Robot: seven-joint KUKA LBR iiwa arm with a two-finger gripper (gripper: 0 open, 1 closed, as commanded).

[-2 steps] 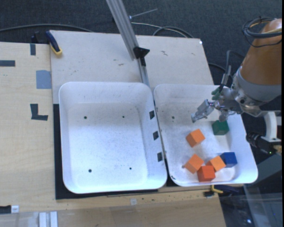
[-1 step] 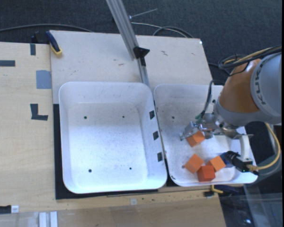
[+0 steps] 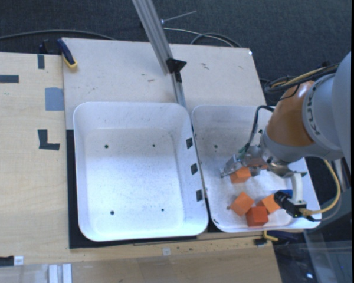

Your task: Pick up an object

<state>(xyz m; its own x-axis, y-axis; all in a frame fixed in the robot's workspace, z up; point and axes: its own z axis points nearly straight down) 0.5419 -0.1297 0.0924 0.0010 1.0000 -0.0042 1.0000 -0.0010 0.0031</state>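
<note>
Your tool (image 3: 239, 168) sits low in the right bin (image 3: 221, 128), clamped on a small orange block (image 3: 242, 174). Three more orange blocks (image 3: 255, 208) cluster near the bin's front corner, just beside; left bin (image 3: 130, 114) alongside

Three orange blocks (image 3: 243, 203) lie in the white, black-speckled right bin (image 3: 215, 135); the left bin (image 3: 130, 170) is white with speckles; the surface (image 3: 23, 175) is tan.
</note>
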